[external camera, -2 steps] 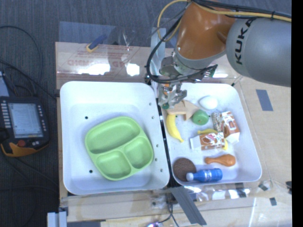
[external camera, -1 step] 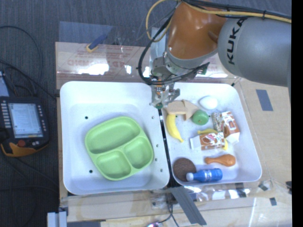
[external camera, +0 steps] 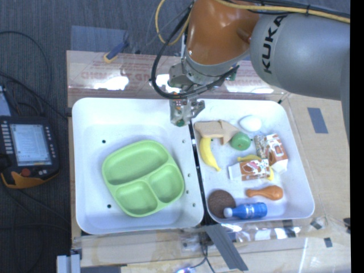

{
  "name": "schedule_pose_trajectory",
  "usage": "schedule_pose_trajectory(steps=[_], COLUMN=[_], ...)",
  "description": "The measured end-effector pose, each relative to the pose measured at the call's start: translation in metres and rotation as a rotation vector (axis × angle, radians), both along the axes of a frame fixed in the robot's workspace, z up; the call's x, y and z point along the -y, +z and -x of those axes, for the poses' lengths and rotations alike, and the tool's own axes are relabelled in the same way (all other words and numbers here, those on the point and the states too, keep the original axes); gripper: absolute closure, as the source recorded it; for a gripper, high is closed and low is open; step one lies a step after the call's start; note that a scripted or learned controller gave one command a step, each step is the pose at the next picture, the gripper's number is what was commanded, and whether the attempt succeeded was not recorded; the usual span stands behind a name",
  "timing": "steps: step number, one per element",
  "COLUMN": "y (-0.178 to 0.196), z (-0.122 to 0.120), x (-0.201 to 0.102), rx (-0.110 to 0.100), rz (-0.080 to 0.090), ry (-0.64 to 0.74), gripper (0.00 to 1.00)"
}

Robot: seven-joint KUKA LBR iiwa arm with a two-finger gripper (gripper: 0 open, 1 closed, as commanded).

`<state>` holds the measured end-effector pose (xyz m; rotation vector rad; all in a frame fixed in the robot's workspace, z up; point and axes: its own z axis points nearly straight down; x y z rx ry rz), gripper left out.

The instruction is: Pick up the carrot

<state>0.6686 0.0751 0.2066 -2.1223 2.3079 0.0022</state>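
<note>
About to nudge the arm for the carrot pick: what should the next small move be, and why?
Probably shift the gripper toward the near right corner of the right bin. It hangs at the far end of the divider between the bins, while the carrot lies beside the blue bottle and the brown cookie, so it needs to get above the carrot before descending.

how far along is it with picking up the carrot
Done: nothing visible yet; the carrot lies in the right bin, near its front, beside the blue bottle. In hand: the gripper sits at the back of the bins, near the divider, far from the carrot. Left: reach, grasp, lift.
</note>
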Motion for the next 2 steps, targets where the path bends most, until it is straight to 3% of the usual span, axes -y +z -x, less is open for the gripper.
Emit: schedule_pose_trajectory(steps=[1,2], y=[0.003,-0.023], z=[0.0,0.0], x=[0.003,0.025], rx=[-0.001,-0.004], rz=[-0.002,0.002], ry=[-0.085,-0.305], gripper=[1.0,1.0])
